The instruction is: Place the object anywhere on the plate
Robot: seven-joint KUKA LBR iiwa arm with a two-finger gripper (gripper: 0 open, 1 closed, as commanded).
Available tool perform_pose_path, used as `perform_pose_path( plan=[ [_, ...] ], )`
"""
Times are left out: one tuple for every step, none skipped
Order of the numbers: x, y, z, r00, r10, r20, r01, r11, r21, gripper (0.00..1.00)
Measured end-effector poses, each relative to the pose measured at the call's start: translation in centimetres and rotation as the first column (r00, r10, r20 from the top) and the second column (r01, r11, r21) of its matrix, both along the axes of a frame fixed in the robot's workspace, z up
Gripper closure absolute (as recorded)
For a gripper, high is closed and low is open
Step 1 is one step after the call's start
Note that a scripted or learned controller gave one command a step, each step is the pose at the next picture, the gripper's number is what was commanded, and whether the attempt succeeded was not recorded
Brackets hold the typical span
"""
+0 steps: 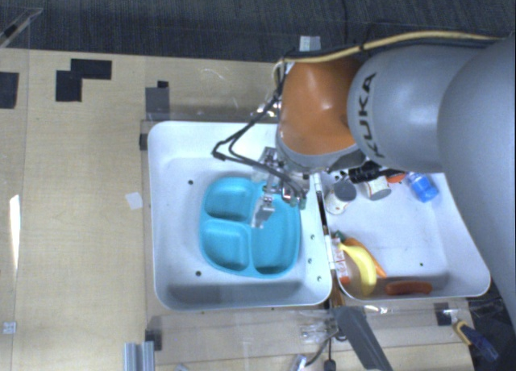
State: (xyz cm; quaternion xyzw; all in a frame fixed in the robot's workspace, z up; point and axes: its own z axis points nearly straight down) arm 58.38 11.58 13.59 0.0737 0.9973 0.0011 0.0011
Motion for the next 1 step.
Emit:
perform_pose_path(
  plan=[
    [1.55, 4.14, -3.19, 1.0, -0.022, 0.017, 0.022, 1.0, 0.002, 0.0]
  ],
)
